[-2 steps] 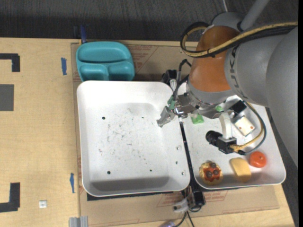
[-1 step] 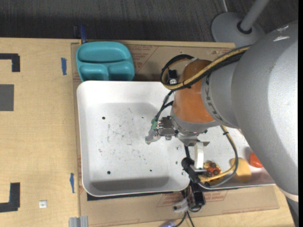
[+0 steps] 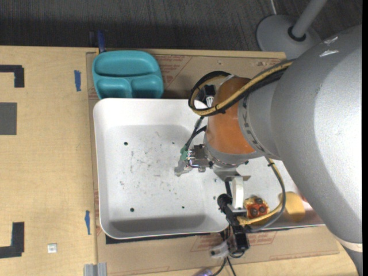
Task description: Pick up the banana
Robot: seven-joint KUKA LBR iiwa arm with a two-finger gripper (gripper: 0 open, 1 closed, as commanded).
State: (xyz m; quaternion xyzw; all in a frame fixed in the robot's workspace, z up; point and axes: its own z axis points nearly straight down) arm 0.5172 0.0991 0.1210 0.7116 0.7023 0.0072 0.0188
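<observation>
operator: status of the grey two-finger gripper?

technician: gripper hangs over the shallow white plastic left bin, close to that bin's right-hand wall. nothing is seen held in it. how far it stands open cannot be told; the grey arm with the orange band covers most of it.

operator: location of the target?

technician: yellow banana, judged from a pale yellow rounded end showing at the arm's lower edge, lies in the shallow white right bin. the rest is hidden under the arm.

operator: bearing from gripper to target?

technician: banana lies toward the view's right and slightly lower, well apart from the gripper, beyond the left bin's right wall. long axis cannot be determined, as too little is exposed. a small orange-and-brown item sits between the two, near the banana.

operator: requirement for the next move?

technician: probably a traverse across to the right bin before any descent. the teal plastic divided tray behind the left bin lies away from that path.
</observation>
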